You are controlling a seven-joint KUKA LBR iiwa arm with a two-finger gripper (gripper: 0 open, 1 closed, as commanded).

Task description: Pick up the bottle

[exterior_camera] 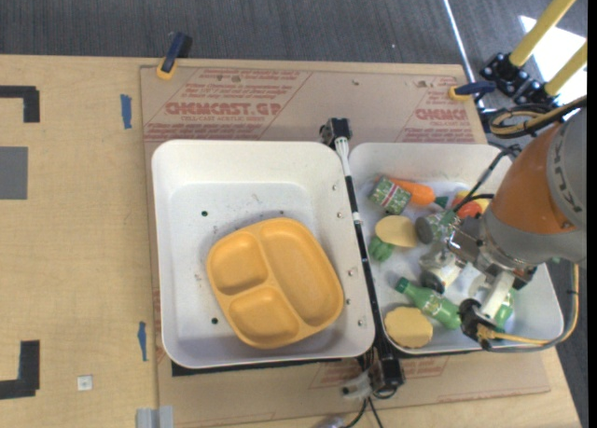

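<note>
The left bin (177, 174) holds one yellow divided plate (273, 282), with bare white floor around it. The right bin (410, 154) is crowded: one green bottle (431, 303) lies near its near edge, just beside a tan round piece (409, 326). Farther in lie a second tan piece (395, 230), a green can (389, 195) and an orange carrot (420, 194). The gripper (446, 247) is low over the right bin, just beyond the bottle; whether it is wide or narrow I cannot tell.
</note>
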